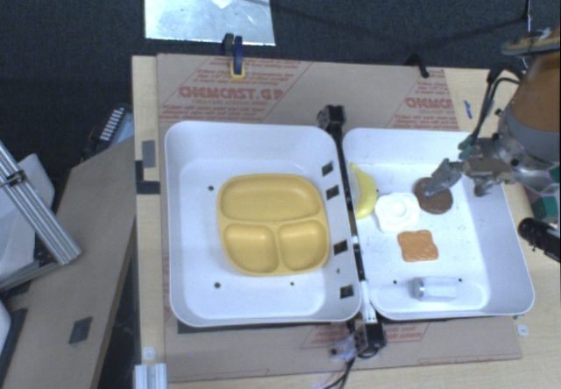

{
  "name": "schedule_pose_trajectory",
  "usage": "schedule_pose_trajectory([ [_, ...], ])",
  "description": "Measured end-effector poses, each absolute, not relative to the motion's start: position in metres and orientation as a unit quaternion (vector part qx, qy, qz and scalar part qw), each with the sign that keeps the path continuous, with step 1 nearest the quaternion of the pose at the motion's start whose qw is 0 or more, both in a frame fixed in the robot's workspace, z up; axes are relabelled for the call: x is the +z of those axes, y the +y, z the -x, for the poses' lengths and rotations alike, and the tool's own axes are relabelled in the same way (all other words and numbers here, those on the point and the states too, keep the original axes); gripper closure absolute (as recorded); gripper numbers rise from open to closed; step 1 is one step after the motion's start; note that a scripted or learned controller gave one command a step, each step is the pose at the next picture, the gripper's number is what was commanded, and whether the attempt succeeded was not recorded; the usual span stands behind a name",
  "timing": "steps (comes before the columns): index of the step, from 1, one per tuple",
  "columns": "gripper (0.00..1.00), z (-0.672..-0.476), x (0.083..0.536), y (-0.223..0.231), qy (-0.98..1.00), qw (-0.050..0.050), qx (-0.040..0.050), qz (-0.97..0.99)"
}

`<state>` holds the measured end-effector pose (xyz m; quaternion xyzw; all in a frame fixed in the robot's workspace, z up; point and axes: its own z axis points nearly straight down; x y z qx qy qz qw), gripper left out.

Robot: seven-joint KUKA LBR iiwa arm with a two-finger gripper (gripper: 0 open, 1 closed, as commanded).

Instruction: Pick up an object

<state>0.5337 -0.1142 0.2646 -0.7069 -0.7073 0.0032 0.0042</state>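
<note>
Brown cookie [434, 199] is sitting under the tool [449, 175], grip unreadable; crowding the fried egg [396, 211] at seven o'clock, it's risking a slip.

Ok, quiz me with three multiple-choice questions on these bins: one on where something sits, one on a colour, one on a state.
1. Where is the divided tray?
A. left bin
B. right bin
C. on the cardboard

2. What colour is the square waffle-like piece?
A. blue
B. orange
C. green

3. How does the gripper stand to the round brown piece?
A. far off over the left bin
B. right above it
C. outside both bins

Answers: 1 A, the tray lies in the left bin; 2 B, it looks orange; 3 B, it overlaps the piece's top edge.
</note>
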Motion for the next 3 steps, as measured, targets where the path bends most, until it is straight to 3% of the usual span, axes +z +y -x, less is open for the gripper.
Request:
schedule_pose_trajectory([
  [1,0.00,-0.536,0.271,-0.114,-0.708,-0.001,-0.0006,0.706],
  [3,0.00,-0.540,0.165,-0.113,-0.707,0.001,0.0004,0.707],
])
